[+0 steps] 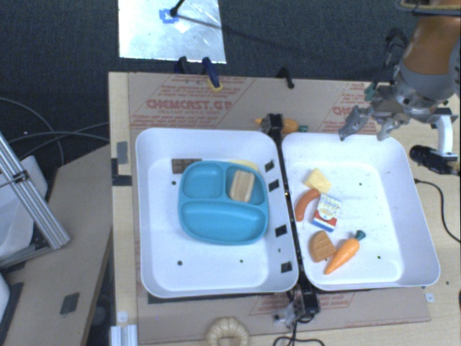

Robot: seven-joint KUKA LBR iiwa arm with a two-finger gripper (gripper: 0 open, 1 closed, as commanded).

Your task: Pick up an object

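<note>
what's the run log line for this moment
gripper: open, above right bin far rim | holding: nothing | toy carrot: in right bin

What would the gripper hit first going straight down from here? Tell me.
Likely the far rim of the right bin: the gripper hangs open above it, away from the toy food. Depth is hard to judge.

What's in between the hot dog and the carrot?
In the camera view, a small red, white and blue carton lies between the sausage and the carrot, with a brown cookie-like piece just below it.
</note>
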